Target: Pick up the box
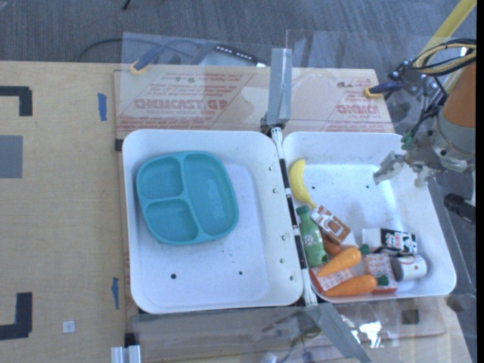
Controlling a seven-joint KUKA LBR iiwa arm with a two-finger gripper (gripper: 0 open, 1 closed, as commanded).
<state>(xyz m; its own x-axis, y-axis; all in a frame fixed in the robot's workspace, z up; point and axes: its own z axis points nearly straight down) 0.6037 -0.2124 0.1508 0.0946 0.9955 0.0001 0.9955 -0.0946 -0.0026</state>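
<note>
A small orange-and-white box (331, 224) lies tilted in the right bin (348, 180), between a green bottle (309, 237) and two carrots (344, 262). A second small carton, black and white (398, 240), lies near the bin's right wall. My gripper (402, 171) hangs over the upper right part of that bin, above bare white floor, up and to the right of the orange-and-white box and apart from it. Its two fingers are spread open with nothing between them.
The right bin also holds a banana (299, 181), a flat red packet (339, 280) and a white bottle with a red cap (409, 266). A teal divided plate (187, 197) lies in the left bin (249, 271). Cables (423, 59) loop behind the arm.
</note>
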